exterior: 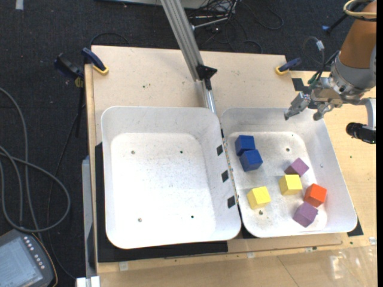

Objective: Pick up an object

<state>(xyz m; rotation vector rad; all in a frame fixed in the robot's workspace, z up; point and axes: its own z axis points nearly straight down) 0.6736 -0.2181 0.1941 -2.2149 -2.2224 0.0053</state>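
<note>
Gripper (306, 109) hangs above the far rim of the right bin (335, 160), at about 1 o'clock from that bin's centre; its two fingers are spread apart with nothing between them. No object is in hand, so I judge the pick is at the approach stage, before any descent. Candidates all lie in the right bin: two blue cubes (248, 152) touching each other at roughly 10 o'clock, a yellow cube (260, 196) at 7 o'clock, a second yellow cube (291, 184) near centre, just beside a purple cube (297, 167), an orange cube (316, 194) at 4 o'clock, and another purple cube (306, 213) at 5 o'clock, nearly touching the orange one. The left bin (119, 124) holds no blocks. Next move likely calls for travel toward 6–7 o'clock over one block, then a straight descent. The lone yellow cube at 7 o'clock looks easiest; crowded neighbours risk fouling a finger.
</note>
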